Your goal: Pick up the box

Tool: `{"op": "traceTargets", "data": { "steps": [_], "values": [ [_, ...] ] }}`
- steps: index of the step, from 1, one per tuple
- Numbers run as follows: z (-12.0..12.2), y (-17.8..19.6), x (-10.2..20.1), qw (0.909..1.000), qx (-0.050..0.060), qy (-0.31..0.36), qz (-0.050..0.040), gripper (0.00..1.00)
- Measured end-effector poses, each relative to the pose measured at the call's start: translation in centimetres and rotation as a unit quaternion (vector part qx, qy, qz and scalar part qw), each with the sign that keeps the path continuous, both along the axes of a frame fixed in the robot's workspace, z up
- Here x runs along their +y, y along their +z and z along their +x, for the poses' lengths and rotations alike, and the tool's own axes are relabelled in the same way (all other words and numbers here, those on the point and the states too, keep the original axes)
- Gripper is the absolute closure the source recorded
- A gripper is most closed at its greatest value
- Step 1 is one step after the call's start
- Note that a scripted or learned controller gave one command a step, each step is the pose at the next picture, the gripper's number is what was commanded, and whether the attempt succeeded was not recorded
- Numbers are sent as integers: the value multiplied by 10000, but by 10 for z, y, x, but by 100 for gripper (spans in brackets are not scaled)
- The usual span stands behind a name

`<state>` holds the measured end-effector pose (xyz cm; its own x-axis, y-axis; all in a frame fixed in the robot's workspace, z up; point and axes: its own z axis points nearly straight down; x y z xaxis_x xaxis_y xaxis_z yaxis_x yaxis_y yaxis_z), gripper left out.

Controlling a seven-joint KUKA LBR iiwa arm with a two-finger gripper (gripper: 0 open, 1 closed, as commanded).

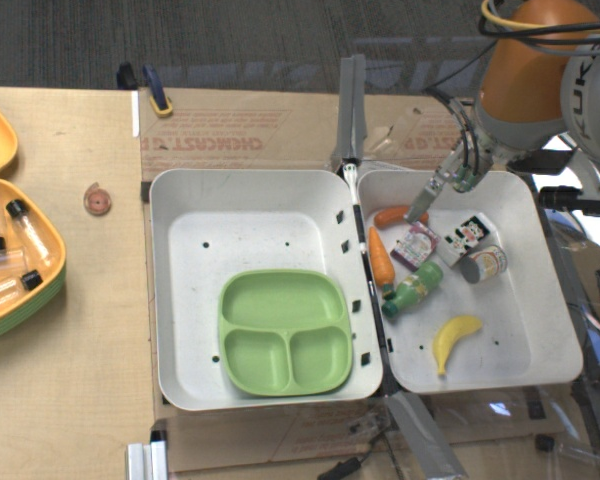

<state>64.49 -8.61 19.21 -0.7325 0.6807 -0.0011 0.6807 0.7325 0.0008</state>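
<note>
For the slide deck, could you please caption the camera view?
KUKA arm's tool hangs over the right bin near the box, carrot, bottle and banana; green tray lies in the left bin.

You are looking at a robot test lab: a big grey and orange robot arm (540,58) reaches over two white bins (180,268) of toy food on a wooden tabletop (70,388), with cardboard (240,143) underneath and small tubes (5,253) nearby.
</note>
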Motion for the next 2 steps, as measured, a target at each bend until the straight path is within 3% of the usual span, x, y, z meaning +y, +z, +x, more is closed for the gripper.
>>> {"op": "traceTargets", "data": {
  "steps": [1, 2],
  "values": [
    [-14, -100, -12, 9939, 3, -1104, 1, 0],
    [-13, -91, -14, 9936, -8, -1129, 1, 100]
  ]
}}
